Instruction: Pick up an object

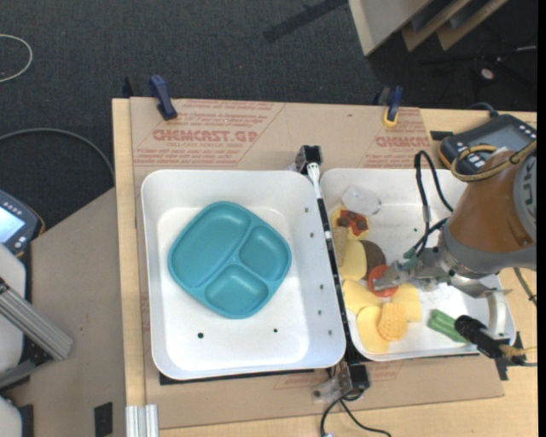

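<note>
below, the grey two-finger gripper, jaw state untellable, hangs over crowded yellow and red plastic food pieces, risking a glancing, empty grasp.

A brown cardboard-covered desk printed with red lettering stands on a dark grey carpeted floor. 2 clamps grip the desk's far edge: a blue clamp at the left and a yellow and blue clamp toward the right. A thin pale cable loops on the floor at the upper left. A pale wooden piece of furniture stands at the top right. At the left edge sits a dark device with a lit screen, above a grey metal rail. Light is even and soft.
</note>
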`<state>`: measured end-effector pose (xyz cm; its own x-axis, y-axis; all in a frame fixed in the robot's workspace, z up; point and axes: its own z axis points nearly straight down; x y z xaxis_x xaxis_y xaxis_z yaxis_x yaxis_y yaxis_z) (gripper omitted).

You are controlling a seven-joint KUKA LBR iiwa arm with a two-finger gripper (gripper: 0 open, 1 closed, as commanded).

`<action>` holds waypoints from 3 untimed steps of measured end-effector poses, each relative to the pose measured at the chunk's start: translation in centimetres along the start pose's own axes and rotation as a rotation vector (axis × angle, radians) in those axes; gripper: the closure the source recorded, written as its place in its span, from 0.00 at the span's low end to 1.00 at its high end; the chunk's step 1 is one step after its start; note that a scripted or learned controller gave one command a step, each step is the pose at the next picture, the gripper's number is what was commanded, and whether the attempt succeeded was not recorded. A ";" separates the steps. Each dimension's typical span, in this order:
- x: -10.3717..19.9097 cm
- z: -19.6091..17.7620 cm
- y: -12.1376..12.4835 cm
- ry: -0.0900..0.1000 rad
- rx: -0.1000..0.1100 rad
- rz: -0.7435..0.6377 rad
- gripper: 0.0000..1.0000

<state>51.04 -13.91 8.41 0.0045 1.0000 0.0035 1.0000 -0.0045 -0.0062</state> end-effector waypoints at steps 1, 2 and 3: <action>0.1 -1.4 0.5 -0.003 -0.013 -0.003 1.00; -5.9 -0.1 -3.3 -0.005 -0.003 0.002 1.00; 0.1 -0.1 -3.1 -0.001 -0.005 -0.009 1.00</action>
<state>47.98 -13.78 8.50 -0.0041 1.0000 0.0026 1.0000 0.0041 -0.0007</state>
